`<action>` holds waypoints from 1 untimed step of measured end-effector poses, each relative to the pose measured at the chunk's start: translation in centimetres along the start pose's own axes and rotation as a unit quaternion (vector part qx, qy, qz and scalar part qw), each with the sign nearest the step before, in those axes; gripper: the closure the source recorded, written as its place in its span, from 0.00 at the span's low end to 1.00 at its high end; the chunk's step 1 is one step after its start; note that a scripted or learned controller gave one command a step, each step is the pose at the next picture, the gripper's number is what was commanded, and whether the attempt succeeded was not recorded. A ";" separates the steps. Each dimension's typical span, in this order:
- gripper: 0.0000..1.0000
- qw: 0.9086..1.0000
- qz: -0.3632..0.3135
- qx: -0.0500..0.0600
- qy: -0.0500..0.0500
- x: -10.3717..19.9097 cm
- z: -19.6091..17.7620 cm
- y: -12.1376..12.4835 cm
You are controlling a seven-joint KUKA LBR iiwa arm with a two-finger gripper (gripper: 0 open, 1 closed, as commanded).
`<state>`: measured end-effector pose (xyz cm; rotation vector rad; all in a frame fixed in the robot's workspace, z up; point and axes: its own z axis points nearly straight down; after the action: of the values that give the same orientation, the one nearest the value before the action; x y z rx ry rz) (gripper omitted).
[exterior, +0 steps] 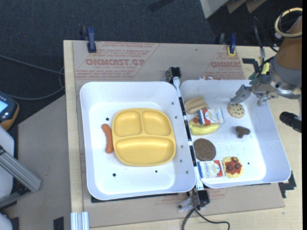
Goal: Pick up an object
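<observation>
Overhead view: the gripper [238, 97] hangs in the right bin [268, 162], just above a cookie [236, 110]; its grasp state cannot be told. The cookie looks light, stiff, flat and thin; take it across opposite edges.

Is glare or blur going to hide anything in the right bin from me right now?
Camera view: lighting is even, and the white right bin shows no washed-out patch. The cookie and the dark patty read clearly with soft shadows. The gripper is slightly soft-edged, so its fingers are hard to judge. The carton print is too small to read.
</observation>
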<state>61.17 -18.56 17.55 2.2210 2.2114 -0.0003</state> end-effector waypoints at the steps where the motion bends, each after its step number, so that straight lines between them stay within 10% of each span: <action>1: 0.00 1.000 -0.002 -0.004 0.000 5.6 7.4 -2.6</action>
<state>58.62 -12.96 10.11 2.2134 2.2114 0.0102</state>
